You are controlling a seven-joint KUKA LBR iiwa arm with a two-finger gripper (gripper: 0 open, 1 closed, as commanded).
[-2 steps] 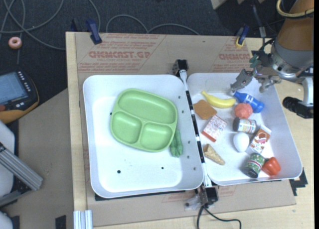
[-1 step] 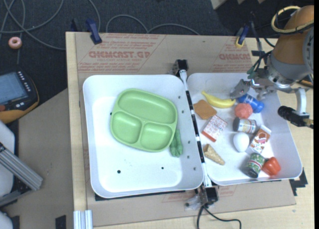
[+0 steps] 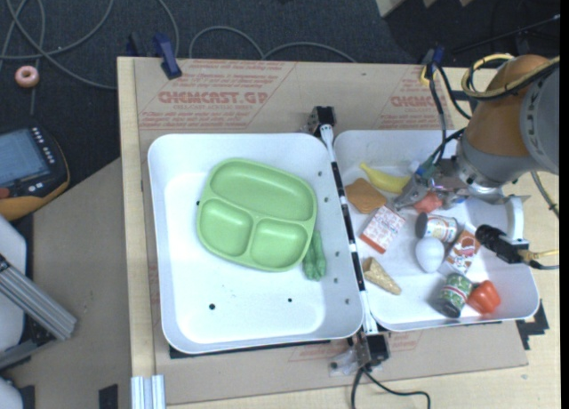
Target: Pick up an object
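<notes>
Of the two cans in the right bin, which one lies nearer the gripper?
The silver can with the red label, just below the gripper; the green-labelled can sits farther away, near the bin's front edge.

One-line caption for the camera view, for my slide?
Claw low in the right bin among small groceries; green divided plate in the left bin.

You see a tabletop (image 3: 267, 87) with printed red lettering, blue clamps (image 3: 165, 53) at its back edge, looping cables (image 3: 80, 16) on dark floor, and a handheld screen (image 3: 27, 167) at left.
</notes>
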